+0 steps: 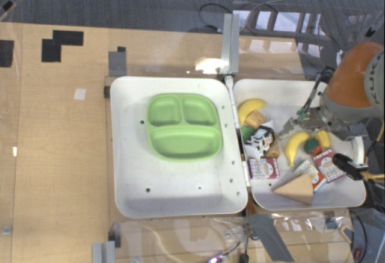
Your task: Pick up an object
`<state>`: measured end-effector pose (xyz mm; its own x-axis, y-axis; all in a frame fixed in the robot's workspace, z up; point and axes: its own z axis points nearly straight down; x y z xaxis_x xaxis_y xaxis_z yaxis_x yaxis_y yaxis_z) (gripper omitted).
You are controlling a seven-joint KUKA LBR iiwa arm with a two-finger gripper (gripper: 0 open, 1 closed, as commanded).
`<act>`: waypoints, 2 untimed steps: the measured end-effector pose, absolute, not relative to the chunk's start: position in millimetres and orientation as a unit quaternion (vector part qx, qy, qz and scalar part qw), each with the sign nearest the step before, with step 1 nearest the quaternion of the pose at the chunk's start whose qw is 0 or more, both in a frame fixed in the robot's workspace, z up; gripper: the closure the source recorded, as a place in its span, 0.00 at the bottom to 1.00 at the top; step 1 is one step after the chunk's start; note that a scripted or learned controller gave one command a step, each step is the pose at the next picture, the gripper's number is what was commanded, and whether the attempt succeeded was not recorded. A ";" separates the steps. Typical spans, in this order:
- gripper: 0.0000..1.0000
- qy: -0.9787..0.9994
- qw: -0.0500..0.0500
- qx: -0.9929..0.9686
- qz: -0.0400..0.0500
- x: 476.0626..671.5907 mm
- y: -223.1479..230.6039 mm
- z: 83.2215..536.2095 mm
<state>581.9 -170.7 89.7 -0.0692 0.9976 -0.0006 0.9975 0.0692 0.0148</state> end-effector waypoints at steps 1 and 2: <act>0.00 0.752 0.008 0.659 0.005 552.5 -151.3 90.7; 0.00 0.784 -0.001 0.621 0.009 610.1 -191.4 89.0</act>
<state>610.1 -191.4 89.0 -0.2283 0.9735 0.0135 0.9735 0.2282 0.0126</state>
